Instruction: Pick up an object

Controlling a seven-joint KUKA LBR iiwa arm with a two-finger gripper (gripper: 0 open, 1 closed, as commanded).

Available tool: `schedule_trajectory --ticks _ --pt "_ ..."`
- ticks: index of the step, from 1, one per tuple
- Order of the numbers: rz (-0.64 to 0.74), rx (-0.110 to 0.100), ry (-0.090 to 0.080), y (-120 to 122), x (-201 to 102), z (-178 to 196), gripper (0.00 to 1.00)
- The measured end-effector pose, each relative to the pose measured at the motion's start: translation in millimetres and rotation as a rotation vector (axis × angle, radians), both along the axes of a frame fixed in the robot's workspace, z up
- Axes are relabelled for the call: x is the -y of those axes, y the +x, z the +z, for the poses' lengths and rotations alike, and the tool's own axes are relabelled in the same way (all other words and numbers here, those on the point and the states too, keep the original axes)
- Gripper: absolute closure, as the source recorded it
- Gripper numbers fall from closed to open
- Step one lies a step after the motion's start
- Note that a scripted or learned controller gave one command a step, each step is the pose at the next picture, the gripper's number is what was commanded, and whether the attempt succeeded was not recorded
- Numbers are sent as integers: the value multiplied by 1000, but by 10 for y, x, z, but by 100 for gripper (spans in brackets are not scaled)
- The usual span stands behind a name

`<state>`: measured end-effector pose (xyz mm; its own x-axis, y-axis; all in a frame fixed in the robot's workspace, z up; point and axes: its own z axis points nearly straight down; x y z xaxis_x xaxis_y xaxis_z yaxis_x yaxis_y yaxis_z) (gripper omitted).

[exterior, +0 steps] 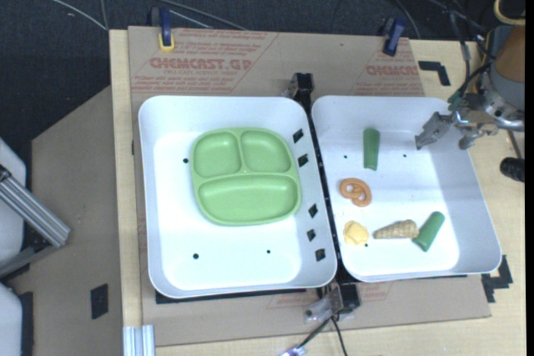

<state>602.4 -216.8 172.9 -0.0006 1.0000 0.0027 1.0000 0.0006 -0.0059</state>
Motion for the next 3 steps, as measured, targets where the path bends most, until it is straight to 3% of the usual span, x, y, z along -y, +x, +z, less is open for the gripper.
schedule_trajectory --ticks 1,2,3 --pt "0 -1 0 -16 -20 -635 0" --pt "0 8 -2 7 -13 -477 100" --pt "0 14 -6 43 49 159 100"
